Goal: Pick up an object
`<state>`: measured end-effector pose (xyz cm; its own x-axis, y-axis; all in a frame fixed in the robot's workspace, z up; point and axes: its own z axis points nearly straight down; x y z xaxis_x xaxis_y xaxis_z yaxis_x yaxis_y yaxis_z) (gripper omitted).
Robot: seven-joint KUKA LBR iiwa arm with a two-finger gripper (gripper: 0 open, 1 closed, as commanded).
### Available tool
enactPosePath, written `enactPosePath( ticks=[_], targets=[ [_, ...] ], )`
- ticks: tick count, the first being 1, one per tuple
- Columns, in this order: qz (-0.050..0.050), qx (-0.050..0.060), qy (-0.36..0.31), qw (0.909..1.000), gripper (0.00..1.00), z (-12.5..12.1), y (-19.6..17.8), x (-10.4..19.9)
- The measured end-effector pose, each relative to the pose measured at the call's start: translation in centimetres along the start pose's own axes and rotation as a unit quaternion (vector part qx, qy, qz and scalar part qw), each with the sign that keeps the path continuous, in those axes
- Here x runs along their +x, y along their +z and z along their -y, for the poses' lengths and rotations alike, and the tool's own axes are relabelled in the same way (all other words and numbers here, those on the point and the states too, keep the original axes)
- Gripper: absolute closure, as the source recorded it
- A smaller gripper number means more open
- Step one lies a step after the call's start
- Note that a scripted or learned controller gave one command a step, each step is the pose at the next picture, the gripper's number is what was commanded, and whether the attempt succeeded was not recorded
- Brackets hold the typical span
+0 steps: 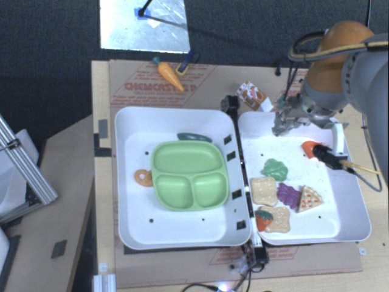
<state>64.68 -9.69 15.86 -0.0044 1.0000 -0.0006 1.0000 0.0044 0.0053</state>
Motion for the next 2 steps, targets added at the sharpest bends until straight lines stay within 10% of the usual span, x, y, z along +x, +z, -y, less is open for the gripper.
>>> enactPosePath(
  ticks=[2],
  targets=[
    [0.0, 0.001, -0.001, 1.0, 1.0, -0.19, -6.62, 0.09]
  ],
)
